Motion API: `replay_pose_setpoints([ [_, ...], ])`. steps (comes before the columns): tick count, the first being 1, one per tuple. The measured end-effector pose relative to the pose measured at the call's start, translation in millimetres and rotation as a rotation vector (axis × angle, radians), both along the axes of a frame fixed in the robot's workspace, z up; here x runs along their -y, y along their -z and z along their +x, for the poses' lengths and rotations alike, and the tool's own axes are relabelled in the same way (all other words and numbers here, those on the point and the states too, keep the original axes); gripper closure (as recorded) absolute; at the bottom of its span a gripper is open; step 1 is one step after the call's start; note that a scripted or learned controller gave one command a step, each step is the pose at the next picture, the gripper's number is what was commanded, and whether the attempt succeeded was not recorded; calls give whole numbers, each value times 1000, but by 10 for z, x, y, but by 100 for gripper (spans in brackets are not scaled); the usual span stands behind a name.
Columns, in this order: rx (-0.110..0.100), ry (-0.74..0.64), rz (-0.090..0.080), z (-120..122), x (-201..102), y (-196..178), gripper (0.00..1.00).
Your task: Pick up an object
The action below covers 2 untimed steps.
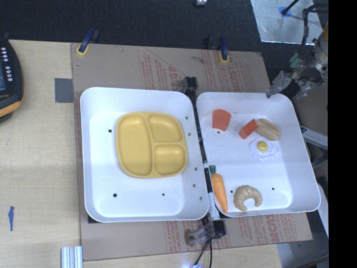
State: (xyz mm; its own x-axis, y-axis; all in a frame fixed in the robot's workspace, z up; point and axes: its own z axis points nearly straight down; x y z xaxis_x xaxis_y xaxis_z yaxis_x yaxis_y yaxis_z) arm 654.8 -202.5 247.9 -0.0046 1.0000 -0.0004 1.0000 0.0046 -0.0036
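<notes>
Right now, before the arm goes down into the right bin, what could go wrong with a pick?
The small orange-red wedge touches the tan bread roll, so a grasp may catch both. The orange carrot lies against the right white bin's left wall, leaving little finger room. The fried egg looks flat and may slip.

Materials and finish, referenced to the yellow tray (151, 144)

The yellow tray is judged smooth moulded plastic with a soft sheen. The left bin (100, 200) holding it and the right bin (298, 175) beside it are seen as smooth white plastic, faintly glossy at the rims. Matt brown cardboard (162, 66), printed in red, is noted beneath both bins. Pale wood-grain bench surface (33, 166) is recorded left of the tray. To its right, a carrot (219, 192), croissant (247, 197), fried egg (263, 148) and red block (221, 119) appear as smooth plastic toys. Dark matt flooring (139, 10) is seen beyond the cardboard.
</notes>
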Motion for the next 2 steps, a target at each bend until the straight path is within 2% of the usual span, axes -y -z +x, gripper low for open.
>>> replay_pose_setpoints([
  [1,-10,-4,3,-8,-461,1427,0],
  [2,1,-4,-1,-266,-687,1556,0],
])
